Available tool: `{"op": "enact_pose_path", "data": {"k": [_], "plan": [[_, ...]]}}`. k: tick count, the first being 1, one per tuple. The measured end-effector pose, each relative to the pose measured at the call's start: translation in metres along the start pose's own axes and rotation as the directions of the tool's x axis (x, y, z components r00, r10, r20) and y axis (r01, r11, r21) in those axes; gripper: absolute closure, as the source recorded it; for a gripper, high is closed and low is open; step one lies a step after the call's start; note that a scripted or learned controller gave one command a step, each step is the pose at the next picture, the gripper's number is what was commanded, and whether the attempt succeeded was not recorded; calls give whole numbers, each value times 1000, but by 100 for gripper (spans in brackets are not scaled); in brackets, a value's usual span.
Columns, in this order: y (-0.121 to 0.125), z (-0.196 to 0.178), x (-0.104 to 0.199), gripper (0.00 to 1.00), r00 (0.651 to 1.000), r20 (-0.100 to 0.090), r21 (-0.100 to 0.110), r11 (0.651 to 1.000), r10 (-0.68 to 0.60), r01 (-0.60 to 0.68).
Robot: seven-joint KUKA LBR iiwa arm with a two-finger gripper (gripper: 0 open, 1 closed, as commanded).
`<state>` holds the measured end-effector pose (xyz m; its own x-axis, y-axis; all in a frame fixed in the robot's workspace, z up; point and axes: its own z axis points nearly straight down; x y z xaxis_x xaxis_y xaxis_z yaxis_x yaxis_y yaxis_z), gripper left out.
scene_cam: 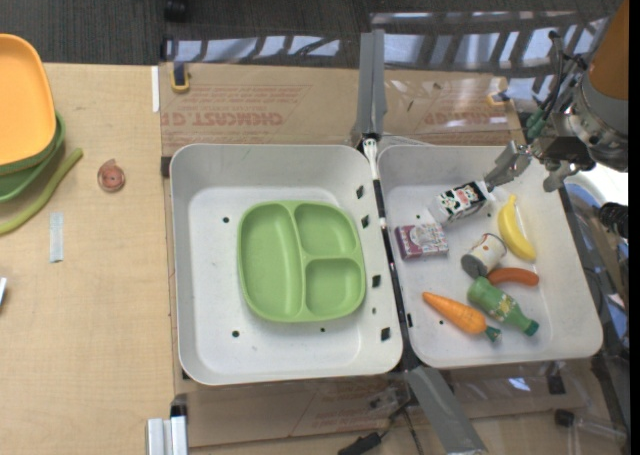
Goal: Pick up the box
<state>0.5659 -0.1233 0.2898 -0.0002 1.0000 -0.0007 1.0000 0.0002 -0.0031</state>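
A small pink and purple box [421, 240] lies flat in the right bin [570, 343], near its left wall. Just up and to the right of it lies a black and white carton [461, 200] on its side. My gripper [526, 171] hangs over the bin's upper right part, up and to the right of the carton and well apart from the box. Its two fingers [499, 166] are spread open with nothing between them.
The right bin also holds a banana [514, 228], a small can [483, 254], a red pepper [513, 277], a carrot [455, 311] and a green bottle [503, 307]. A green divided plate [300, 261] sits in the left bin [200, 273]. Orange and green plates [20, 113] are at far left.
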Motion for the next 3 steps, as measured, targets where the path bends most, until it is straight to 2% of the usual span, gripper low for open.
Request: {"op": "enact_pose_path", "data": {"k": [1,2,3], "plan": [[-29,81,-33,0,979,-1,3,979,206,-206],[-12,93,-34,0,977,-1,0,977,214,-214],[9,179,-57,0,986,2,-22,986,164,-164]]}}
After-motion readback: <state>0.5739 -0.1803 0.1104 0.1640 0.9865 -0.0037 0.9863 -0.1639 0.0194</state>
